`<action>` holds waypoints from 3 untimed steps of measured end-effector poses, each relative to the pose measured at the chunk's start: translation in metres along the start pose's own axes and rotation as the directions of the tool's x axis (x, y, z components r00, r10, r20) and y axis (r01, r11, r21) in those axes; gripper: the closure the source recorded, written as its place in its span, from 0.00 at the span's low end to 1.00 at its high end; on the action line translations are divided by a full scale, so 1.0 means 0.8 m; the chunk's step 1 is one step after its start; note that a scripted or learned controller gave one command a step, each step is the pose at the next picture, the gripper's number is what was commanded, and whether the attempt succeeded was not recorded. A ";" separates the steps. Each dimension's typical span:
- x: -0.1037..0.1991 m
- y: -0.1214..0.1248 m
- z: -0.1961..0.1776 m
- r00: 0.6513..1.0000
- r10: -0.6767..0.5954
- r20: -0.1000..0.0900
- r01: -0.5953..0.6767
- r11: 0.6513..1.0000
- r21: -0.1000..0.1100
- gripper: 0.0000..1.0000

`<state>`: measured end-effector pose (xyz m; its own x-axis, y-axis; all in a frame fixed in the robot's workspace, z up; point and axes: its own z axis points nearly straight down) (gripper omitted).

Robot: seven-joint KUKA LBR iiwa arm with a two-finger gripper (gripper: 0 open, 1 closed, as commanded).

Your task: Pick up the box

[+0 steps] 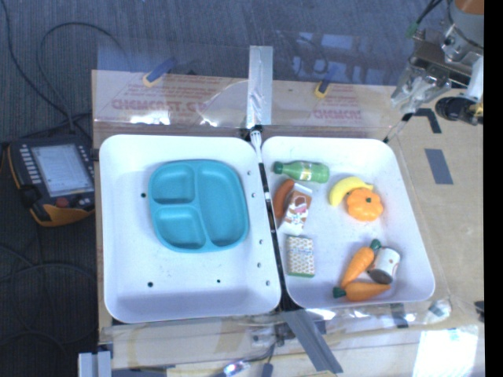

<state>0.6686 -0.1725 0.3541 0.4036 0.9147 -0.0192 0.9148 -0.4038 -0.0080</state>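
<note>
Two small boxes lie in the right bin [405,181] near its left wall. One is a white and red carton [297,211]. The other is a flat box with a green and red checked pattern [300,256], just in front of the carton. My gripper [415,93] hangs high beyond the bin's far right corner, well away from both boxes. It is open with nothing between its fingers.
A green bottle [301,171], a banana [346,187], an orange [364,205], a brown sausage [282,198], two carrots [357,264] and a small can [384,265] share the right bin. The left bin [126,273] holds a blue divided plate [196,205].
</note>
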 end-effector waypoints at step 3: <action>0.002 0.002 -0.027 1.000 -0.004 0.022 0.004 1.000 0.007 1.00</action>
<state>0.6712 -0.1716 0.3758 0.3994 0.9159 -0.0408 0.9163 -0.4003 -0.0151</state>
